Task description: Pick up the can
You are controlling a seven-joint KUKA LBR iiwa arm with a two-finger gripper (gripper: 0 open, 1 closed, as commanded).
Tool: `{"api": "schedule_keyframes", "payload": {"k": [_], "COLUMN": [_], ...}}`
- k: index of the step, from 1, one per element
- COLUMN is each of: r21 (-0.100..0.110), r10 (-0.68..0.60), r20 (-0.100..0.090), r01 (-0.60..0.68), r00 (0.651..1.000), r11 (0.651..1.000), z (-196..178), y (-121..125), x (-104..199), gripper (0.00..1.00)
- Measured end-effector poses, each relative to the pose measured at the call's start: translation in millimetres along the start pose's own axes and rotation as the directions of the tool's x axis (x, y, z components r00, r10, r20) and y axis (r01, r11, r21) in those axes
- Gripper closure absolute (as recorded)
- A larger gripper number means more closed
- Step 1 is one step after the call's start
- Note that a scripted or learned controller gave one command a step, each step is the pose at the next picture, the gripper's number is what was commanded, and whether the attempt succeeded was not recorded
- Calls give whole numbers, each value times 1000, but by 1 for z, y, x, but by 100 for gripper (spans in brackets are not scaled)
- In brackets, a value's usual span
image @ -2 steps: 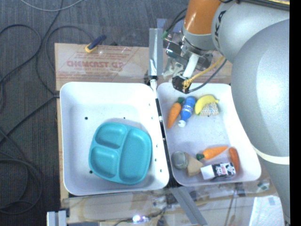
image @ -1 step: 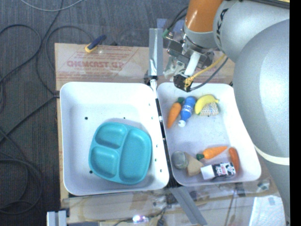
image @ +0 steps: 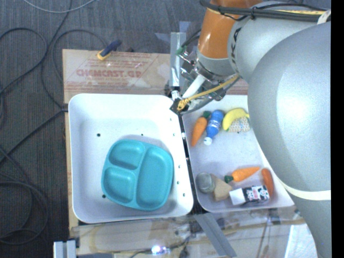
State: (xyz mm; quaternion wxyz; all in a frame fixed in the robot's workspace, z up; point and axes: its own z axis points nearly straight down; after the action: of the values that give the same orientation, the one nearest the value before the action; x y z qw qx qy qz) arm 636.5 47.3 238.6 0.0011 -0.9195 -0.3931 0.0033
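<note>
- Two white bins (image: 80, 144) are carried by the worktop.
- Pincer (image: 177, 102) is seen at their far rims; its state cannot be told.
- Can (image: 205, 183) is found well below it, apart.

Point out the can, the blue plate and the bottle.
can (image: 205, 183): camera view, on its grey top face.
blue plate (image: 138, 174): camera view, on the ridge between its compartments.
bottle (image: 214, 124): camera view, on the middle of its blue body.

Left bin (image: 86, 117): holds a teal divided plate (image: 138, 174).
Right bin (image: 236, 144): two carrots (image: 198, 130) (image: 246, 173), blue bottle (image: 213, 126), banana (image: 234, 117), small carton (image: 249, 194).
</note>
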Motion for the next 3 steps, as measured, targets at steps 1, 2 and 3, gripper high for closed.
{"api": "schedule_keyframes", "payload": {"k": [1,2,3], "r21": [0,0,1], "r10": [137,478,476], "r20": [-1,-3,2], "r01": [-137,-478,-476], "r00": [991,878,880], "r11": [991,878,880], "z": [0,-10,-17], "y": [-53,-42,-41], "x": [76,79,78], "gripper": [100,100,100]}}
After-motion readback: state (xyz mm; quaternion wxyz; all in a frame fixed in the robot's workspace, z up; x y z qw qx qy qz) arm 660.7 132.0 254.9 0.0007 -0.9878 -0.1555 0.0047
